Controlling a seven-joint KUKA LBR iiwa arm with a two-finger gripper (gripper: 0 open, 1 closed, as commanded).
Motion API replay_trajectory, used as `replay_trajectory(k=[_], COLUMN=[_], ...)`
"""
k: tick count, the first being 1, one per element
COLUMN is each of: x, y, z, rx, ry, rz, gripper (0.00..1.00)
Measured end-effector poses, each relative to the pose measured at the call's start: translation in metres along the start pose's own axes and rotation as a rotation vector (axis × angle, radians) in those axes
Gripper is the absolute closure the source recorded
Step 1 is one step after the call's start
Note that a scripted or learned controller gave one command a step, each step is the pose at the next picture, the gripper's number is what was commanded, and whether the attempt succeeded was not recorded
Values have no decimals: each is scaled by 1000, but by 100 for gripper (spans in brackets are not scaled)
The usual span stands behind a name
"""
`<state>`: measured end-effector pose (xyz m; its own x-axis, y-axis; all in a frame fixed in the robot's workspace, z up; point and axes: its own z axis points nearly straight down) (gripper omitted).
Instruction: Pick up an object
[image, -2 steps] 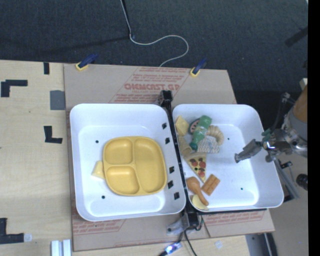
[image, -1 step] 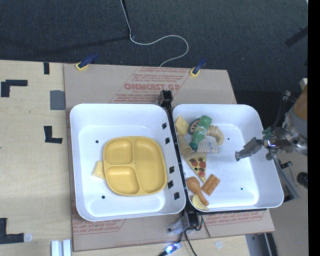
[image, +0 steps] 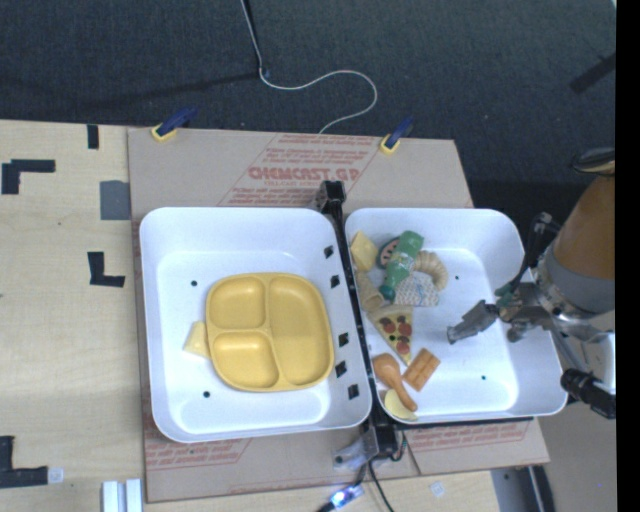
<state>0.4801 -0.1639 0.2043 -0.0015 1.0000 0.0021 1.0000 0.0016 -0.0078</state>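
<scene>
The gripper (image: 470, 325) hangs over bare floor of the right bin (image: 500, 395); whether its jaws are open or closed cannot be told. Nearest, the orange block (image: 420, 368) and pizza slice (image: 396, 328) crowd the divider. Farther, the green toy (image: 400, 258) lies heaped with others. Risk: a descent here likely meets nothing; among the heap, jaws may slip.

I see two white bins (image: 165, 300) side by side on a cardboard sheet (image: 300, 165) with red print. Blue-and-yellow clamps (image: 173, 123) grip the sheet's far edge, and a white cable (image: 330, 85) loops across the dark floor beyond.
</scene>
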Motion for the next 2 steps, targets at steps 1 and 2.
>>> replay_trajectory(k=[1,2], x=[1,6], y=[-3,-3], z=[44,89], rx=[-1,0], ry=[0,1], rz=[1,0], gripper=[0,0])
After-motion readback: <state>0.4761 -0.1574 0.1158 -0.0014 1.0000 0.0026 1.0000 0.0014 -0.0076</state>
